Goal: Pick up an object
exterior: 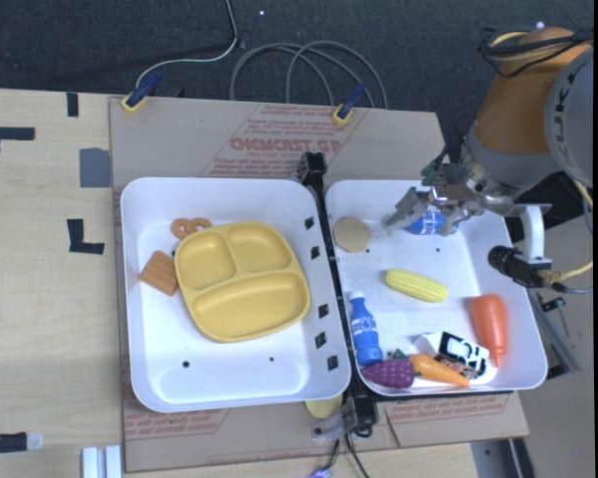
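My gripper (426, 210) hangs over the back of the right bin (518, 267), its two grey fingers (403, 209) spread apart and pointing down and to the left. A small blue and white object (426, 221) lies between them; I cannot tell whether they touch it. Also in this bin are a tan round piece (353, 234), a yellow corn cob (416, 285), a blue bottle (364, 331), an orange carrot-like piece (489, 327), purple grapes (390, 372), a small carrot (442, 370) and a black and white item (462, 350).
The left bin (145, 357) holds a yellow divided plate (242, 279), a pretzel (189, 227) and a tan cracker (160, 272). A black divider (324, 267) runs between the bins. Cables (309, 68) loop behind them.
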{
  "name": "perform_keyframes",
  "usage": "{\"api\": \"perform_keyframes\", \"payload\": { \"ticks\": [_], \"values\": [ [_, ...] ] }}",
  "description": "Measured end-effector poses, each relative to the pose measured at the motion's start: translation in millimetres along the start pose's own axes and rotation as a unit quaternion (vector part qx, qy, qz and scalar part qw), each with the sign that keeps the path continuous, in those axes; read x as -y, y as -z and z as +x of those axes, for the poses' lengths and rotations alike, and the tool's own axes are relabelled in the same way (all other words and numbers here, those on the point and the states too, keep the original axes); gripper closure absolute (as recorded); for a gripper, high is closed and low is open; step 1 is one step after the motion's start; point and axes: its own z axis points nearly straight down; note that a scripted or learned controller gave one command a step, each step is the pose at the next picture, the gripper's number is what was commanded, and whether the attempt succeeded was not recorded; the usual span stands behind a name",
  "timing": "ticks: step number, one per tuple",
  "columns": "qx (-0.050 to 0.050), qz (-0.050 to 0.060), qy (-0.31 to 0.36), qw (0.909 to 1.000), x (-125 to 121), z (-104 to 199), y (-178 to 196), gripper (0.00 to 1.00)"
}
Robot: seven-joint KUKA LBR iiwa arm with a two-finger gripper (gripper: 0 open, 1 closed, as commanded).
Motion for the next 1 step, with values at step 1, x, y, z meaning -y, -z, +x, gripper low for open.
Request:
{"api": "perform_keyframes", "payload": {
  "ticks": [1],
  "values": [
    [0.0,0.005,-0.002,1.0,-2.6,-41.0,-117.7,0.0]
  ]
}}
